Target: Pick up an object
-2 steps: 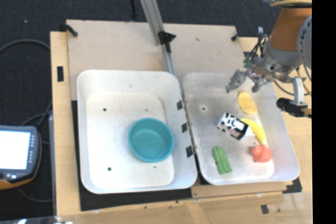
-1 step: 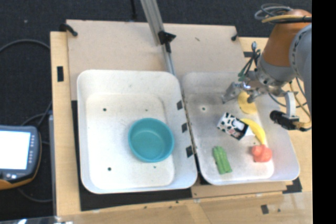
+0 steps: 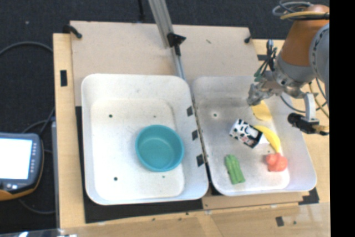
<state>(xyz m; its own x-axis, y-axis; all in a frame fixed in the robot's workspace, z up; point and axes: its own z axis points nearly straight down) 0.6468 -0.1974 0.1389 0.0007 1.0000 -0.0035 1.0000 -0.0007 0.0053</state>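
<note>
The gripper (image 3: pixel 256 96) hangs over the right bin (image 3: pixel 222 97), just above the banana (image 3: pixel 268 131). Finger state cannot be determined. No object is lifted; grasping remains.

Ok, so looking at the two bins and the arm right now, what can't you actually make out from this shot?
- Gripper, camera view: too small and blurred to tell how it is set, or whether it touches anything.
- Yellow object below it: its upper end is covered by the gripper.
- Banana: one end is hidden by the black-and-white object.
- Arm: cut off by the view's right edge.
</note>
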